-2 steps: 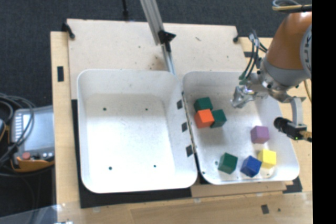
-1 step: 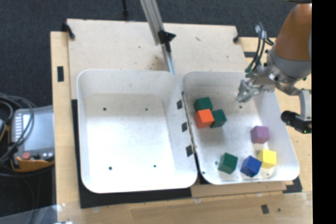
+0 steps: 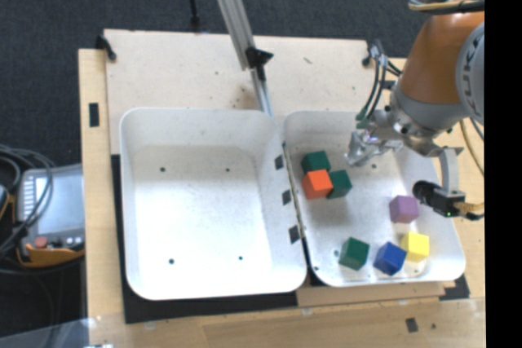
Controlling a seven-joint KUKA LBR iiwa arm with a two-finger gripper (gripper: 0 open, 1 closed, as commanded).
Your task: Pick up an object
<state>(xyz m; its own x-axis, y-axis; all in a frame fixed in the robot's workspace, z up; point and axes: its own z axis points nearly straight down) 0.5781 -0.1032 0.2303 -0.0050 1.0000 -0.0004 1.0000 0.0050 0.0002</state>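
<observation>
While bent low, arm (image 3: 440, 61) poises tool (image 3: 364, 147), seemingly above right bin (image 3: 326, 122).

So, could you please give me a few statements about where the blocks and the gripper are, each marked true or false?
1. The orange block lies in the right bin. True.
2. The gripper hangs over the left bin. False: it is over the right bin.
3. The blue block sits beside the yellow block. True.
4. The purple block is stacked on the orange block. False: it lies apart, nearer the yellow block.
</observation>
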